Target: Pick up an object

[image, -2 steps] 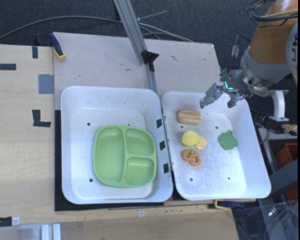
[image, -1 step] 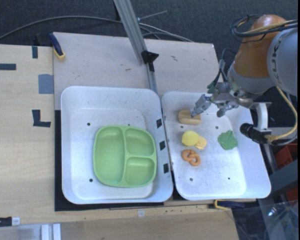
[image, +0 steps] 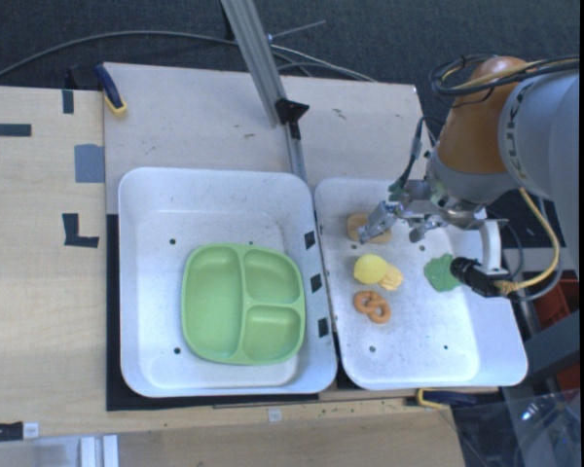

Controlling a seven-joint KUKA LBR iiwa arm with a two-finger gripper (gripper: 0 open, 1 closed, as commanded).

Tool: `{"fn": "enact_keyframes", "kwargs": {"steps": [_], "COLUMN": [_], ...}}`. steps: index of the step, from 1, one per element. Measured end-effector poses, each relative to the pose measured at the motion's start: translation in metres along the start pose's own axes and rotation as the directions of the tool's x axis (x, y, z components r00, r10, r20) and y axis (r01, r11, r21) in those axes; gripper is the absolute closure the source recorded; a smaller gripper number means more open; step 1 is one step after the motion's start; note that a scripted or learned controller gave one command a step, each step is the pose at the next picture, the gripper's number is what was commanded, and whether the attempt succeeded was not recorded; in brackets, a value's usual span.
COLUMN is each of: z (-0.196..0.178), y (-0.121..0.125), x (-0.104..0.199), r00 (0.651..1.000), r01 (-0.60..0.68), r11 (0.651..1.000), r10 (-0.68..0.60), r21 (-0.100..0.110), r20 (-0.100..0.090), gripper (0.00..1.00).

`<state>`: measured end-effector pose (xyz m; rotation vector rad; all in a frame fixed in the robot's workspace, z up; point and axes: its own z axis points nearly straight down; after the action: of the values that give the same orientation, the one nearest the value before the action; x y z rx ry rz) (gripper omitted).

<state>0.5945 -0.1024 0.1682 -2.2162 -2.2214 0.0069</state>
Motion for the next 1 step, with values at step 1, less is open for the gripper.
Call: {"fn": "enact_keyframes", "kwargs": {"steps": [1], "z": [0.0566], "y": [-0.0093], "x": [0.0071], "r00": [1.0], "r01": [0.0], "r11": [1.0], "r10": [0.0], "r21": [0.002], "r20": [-0.001], "gripper": [0.0]}}
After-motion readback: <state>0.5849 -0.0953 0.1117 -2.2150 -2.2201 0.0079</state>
